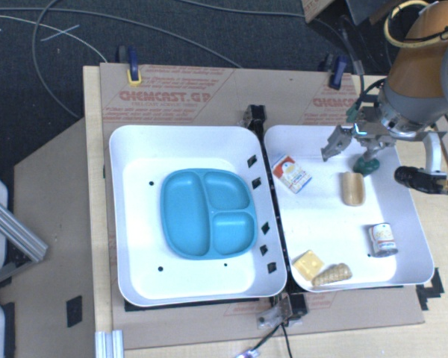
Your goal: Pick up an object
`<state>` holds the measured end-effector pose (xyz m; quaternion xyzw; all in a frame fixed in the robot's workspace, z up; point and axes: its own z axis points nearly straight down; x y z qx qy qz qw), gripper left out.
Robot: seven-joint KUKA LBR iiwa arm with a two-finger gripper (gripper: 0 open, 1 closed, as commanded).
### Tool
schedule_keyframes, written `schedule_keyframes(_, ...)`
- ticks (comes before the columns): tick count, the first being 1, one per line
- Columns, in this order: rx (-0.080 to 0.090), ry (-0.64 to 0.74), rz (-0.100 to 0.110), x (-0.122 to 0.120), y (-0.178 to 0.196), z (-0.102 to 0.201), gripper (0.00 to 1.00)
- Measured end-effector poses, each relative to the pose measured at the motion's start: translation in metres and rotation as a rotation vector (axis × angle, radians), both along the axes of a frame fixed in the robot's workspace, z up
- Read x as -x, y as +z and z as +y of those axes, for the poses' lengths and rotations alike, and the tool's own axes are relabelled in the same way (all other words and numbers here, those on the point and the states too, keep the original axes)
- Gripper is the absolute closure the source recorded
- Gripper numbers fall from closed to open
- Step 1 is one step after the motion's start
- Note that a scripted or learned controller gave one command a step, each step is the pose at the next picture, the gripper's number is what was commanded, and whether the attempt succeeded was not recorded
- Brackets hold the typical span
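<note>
The right bin (412, 213) holds a carton (292, 174), tan roll (352, 188), can (382, 239) and cheese (309, 265); a blue tray (208, 212) fills the left. The pincer (352, 150) hangs wide, holding nothing, just beyond the roll.

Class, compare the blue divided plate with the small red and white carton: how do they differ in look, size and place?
Colour: the blue divided plate is one plain blue, while the red and white carton is two-toned. Size: the plate is far larger than the carton. Place: the plate lies alone in the left bin, while the carton lies in the right bin among other small items. Shape: the plate is rounded with three compartments; the carton is boxy. Both lie flat, untouched.
</note>
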<state>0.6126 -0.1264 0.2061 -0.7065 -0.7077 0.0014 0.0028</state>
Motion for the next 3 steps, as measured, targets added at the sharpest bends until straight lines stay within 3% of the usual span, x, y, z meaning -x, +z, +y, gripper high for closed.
schedule_keyframes(2,0.000,-0.002,0.001,0.002,-0.104,-0.006,0.00)
schedule_keyframes(3,0.001,-0.002,-0.007,0.000,-0.089,-0.005,1.00)
